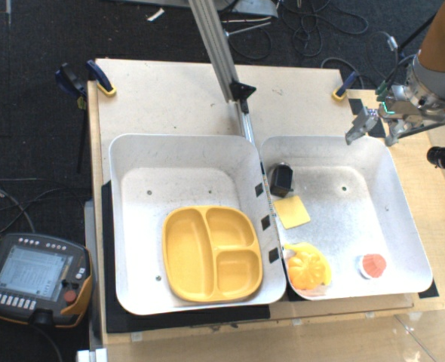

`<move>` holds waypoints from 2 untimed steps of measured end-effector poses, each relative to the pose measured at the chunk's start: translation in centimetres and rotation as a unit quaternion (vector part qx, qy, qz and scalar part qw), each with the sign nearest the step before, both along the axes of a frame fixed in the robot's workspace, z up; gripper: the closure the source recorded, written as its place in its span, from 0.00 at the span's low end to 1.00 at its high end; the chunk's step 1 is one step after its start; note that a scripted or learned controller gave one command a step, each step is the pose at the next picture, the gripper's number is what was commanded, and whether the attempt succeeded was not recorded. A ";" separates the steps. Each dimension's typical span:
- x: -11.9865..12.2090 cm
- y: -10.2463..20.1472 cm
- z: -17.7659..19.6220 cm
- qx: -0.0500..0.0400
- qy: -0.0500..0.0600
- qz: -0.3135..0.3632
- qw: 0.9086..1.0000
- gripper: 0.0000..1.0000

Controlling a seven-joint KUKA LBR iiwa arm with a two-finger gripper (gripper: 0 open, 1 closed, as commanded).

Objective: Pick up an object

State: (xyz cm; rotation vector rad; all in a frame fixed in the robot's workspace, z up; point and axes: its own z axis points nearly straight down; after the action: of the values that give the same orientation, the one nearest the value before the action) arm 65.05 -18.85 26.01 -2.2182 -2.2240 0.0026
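My gripper hangs above the far right rim of the right bin, under the grey wrist and orange band. Its fingers look spread, with nothing between them. Below it in the right bin lie a small black block and a flat yellow square near the left wall. A yellow-orange lumpy toy sits at the front left corner, and a small red round piece lies at the front right. The gripper is well apart from all of them. A yellow divided plate fills the front of the left bin.
A slanted metal pole runs from the top down to the wall between the bins. Blue and yellow clamps grip the bench's far corners. A teach pendant lies on the floor at lower left. Cables trail behind the bench.
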 end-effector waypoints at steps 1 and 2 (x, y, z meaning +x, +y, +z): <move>0.2 0.0 -6.4 0.001 0.002 -0.001 1.000 0.00; -0.1 -0.2 -12.8 0.001 0.002 -0.001 1.000 0.00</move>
State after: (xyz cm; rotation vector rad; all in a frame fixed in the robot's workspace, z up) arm 64.95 -19.07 13.22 -2.2180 -2.2185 0.0059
